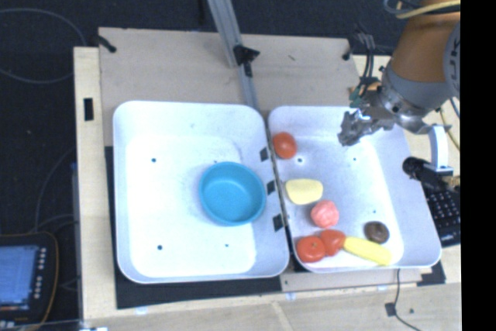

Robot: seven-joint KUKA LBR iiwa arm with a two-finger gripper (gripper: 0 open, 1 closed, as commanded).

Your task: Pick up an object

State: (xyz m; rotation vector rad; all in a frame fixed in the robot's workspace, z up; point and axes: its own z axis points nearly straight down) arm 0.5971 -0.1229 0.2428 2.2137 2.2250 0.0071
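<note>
Blue bowl (pixel 231 194) sits near the left bin's (pixel 147 128) right wall. Over the right bin's (pixel 403 190) far right corner hangs the claw (pixel 350 132), fingers' state impossible to tell. Orange ball (pixel 284 144) by the left wall; yellow banana (pixel 367 250) along the near edge.

The pincer (pixel 350 128) is a small dark blur, its tips too small to read. A yellow banana (pixel 367 250) covers part of a red piece (pixel 332 240). A handheld screen (pixel 22 275) is cut off at the left edge.
</note>
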